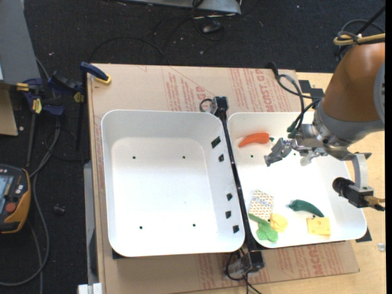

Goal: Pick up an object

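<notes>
My gripper hangs over the upper middle of the right bin, its fingers apart and nothing between them. An orange carrot-shaped piece lies just to its left, near the bin's far left corner. Along the near side of that bin lie a checkered tan piece, a small yellow piece, a light green piece, a dark green piece and a yellow wedge. The gripper touches none of them.
The left bin lies beside the right one, with a black divider strip between them. Both rest on a cardboard sheet. Clamps and cables lie off the bench at the left. The arm's grey and orange body overhangs the right bin's far right side.
</notes>
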`<state>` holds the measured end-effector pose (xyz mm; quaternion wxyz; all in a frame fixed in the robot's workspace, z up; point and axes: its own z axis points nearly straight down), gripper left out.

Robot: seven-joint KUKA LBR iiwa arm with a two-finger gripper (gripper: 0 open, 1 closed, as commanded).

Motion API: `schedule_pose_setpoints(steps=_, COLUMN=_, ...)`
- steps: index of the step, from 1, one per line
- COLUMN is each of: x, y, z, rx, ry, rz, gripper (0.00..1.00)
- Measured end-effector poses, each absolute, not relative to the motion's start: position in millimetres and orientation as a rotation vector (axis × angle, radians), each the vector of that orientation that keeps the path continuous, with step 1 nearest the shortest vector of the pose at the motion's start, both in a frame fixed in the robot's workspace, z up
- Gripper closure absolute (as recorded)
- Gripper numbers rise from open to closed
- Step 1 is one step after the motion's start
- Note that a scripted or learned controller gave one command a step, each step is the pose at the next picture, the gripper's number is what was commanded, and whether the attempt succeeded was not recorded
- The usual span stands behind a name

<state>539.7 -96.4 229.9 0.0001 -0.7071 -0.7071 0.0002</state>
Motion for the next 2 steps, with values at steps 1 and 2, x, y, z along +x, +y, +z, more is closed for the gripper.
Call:
schedule_pose_setpoints(steps=1, x=613.1, y=-114.2, z=131.3, rx=-2.217, ry=-2.217, rz=0.008, gripper=0.0)
schedule_pose_setpoints(steps=2, x=657.6, y=-132.7, z=89.7, rx=-2.22, ry=-2.219, rz=0.004, gripper=0.0)
